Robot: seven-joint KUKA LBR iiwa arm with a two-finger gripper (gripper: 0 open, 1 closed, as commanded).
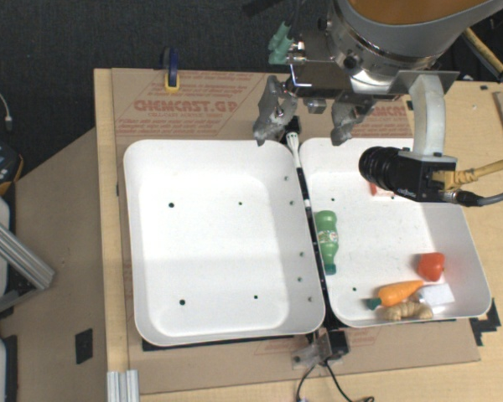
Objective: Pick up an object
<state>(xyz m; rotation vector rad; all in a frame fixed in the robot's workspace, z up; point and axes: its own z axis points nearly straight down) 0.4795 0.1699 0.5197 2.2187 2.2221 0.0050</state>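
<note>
left bin (151,182): you see smooth white plastic with small dark holes, at frame centre-left.
right bin (469,258): holds a green bottle (325,239) against its left wall, a red tomato (431,265), an orange carrot (400,291), a knobbly ginger root (407,311) and a white block (438,296), lower right.
gripper (306,130): fingers spread apart, nothing between them, above the bins' top edge.
black camera (398,172): overhangs the right bin.
</note>
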